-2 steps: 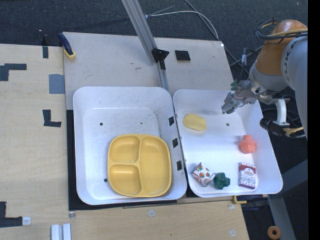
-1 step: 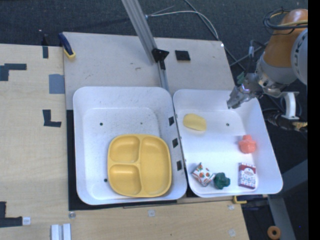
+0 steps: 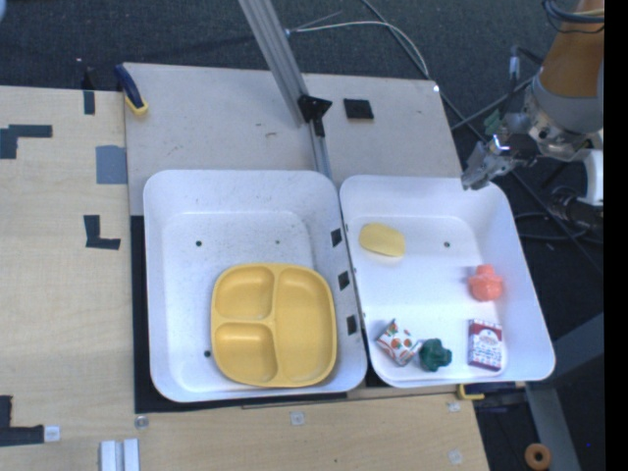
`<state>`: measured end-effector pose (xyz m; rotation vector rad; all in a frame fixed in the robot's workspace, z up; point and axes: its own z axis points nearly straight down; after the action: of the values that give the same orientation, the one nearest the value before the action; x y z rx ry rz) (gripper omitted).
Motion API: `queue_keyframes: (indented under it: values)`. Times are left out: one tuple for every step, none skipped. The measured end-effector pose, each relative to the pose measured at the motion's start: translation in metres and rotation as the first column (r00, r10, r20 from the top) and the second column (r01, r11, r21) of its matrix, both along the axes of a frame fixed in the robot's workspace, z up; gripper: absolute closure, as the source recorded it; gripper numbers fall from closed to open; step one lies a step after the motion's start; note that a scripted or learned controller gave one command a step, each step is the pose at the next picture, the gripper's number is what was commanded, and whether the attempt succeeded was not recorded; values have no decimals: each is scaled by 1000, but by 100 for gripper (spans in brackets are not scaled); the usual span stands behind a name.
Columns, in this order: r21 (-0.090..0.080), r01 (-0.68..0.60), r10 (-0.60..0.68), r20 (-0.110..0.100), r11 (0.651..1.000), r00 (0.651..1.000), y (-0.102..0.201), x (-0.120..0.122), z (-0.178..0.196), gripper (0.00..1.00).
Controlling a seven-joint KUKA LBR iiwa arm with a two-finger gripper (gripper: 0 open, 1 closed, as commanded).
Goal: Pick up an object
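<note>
Tabletop [image 3: 226,126]: flat pale grey board, scuffed, with light wood-grain panels at its left and front edges bearing dark tape marks.

Left bin [image 3: 167,214]: shallow white plastic tray with rounded corners and a faintly speckled floor, well to the left of the gripper.

Right bin [image 3: 432,209]: matching white tray; its far right corner lies just below the gripper.

Arm [image 3: 574,62]: grey metal with an orange band, entering at the upper right, cables trailing around it.

Divided plate [image 3: 274,324]: glossy yellow plastic, rounded square with three compartments, in the left bin's near half, far left of and below the gripper.

Gripper [image 3: 478,170]: small dark and silver metal part, poised over the right bin's far right corner, clear of all objects and holding nothing; how far its fingers stand apart cannot be told.

Yellow lump [image 3: 382,239]: smooth, oval, soap-like, left of and below the gripper.

Red-and-white box [image 3: 486,345]: small flat carton, print too small to read, nearly straight below the gripper at the near wall.

Printed packet [image 3: 396,342]: crumpled, white with red and green, lettering unreadable, below and left of the gripper.

Orange ball [image 3: 485,284]: rough, rounded, pink-orange, directly below the gripper by the right wall.

Green object [image 3: 436,354]: dark, lumpy, touching the packet's right side.
</note>
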<state>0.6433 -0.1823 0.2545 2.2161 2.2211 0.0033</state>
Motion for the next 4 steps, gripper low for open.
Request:
queue_keyframes:
  values:
    - [1, -1, 1, -8, 1000, 1000, 45, -19, -14, 100]
    - [1, -1, 1, -8, 1000, 1000, 85, -36, -22, 100]
    - [2, -1, 1, -7, 1000, 1000, 131, -49, -17, 100]
    - [2, -3, 3, -8, 1000, 1000, 183, -61, -28, 100]
